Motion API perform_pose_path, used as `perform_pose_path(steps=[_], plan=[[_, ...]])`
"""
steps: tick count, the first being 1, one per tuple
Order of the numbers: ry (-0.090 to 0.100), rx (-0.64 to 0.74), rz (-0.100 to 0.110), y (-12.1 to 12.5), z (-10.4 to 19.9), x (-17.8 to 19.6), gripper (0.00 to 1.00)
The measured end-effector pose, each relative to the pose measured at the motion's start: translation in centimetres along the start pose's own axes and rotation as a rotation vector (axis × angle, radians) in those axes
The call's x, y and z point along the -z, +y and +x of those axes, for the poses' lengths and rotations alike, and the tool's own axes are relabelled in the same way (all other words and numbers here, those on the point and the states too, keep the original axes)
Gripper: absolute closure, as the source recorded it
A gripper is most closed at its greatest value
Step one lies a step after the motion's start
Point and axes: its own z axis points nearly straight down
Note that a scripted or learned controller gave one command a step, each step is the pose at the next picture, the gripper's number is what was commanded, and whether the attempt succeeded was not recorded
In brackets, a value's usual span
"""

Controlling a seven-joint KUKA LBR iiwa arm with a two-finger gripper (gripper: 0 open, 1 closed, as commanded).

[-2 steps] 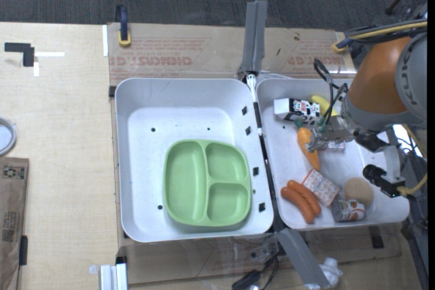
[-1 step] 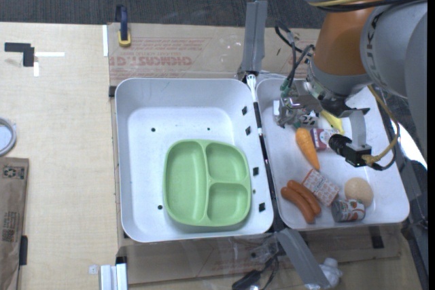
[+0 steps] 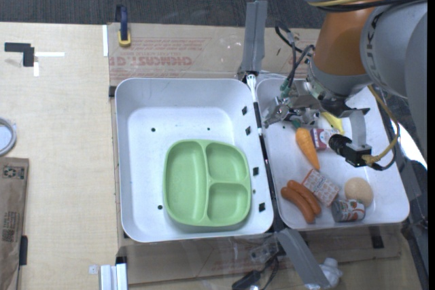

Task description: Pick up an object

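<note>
Sausages (image 3: 302, 200) are seen nearest; the carrot (image 3: 308, 148) lies lengthwise just below the gripper (image 3: 293, 112), whose jaw state cannot be told.

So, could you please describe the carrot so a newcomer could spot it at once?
Look in the right-hand white bin. Just below the gripper lies the carrot: a plain orange cone, longer and more pointed than the sausages nearer the front.
</note>
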Motion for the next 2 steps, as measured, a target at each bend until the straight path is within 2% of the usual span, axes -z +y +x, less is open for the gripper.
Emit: perform_pose_path(steps=[1, 2], plan=[[0.001, 0.108, 0.001, -2.0, -8.0, -6.5, 0.0], [0.002, 0.113, 0.0, -6.1, -9.5, -10.0, 0.0]])
